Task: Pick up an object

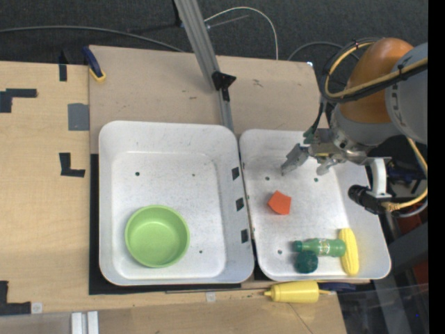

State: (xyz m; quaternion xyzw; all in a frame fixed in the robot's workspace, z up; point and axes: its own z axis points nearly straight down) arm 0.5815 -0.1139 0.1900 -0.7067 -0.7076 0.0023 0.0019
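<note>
An orange block (279,202) lies near the middle of the right bin (263,152). At that bin's front right lie a green bottle (318,248), a dark green piece (305,261) and a yellow corn-like toy (349,250), close together. My gripper (308,161) hovers over the back of the right bin, up and to the right of the orange block and apart from it. Its fingers are spread open, with nothing between them.
A light green bowl (157,236) sits at the front left of the left bin (167,145). A yellow bottle (295,292) lies on the bench just in front of the right bin. A grey pole (201,40) rises behind the bins.
</note>
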